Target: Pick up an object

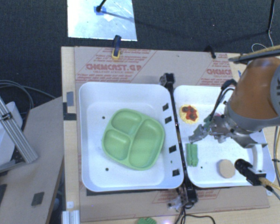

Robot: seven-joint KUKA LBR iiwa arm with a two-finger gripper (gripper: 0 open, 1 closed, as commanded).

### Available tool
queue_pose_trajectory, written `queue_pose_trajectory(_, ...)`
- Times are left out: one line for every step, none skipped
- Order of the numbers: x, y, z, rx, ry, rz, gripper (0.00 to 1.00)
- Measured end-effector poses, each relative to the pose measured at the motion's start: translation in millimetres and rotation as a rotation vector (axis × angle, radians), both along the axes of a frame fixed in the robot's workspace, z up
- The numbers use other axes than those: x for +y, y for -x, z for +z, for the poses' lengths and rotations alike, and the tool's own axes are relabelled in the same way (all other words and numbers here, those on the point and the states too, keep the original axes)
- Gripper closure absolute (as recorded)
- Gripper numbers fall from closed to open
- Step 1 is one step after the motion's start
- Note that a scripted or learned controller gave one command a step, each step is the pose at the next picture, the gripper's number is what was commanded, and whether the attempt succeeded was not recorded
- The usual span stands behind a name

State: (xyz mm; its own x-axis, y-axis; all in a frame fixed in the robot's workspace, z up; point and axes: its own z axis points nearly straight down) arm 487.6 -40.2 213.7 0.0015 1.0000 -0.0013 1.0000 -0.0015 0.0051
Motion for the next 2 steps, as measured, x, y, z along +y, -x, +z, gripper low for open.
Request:
queue_pose_trajectory(75,1,-31,0.007,-0.004,0.011,0.00)
queue_pose_trajectory(84,-25,-29,0.002,-0.002,0.007,0.00)
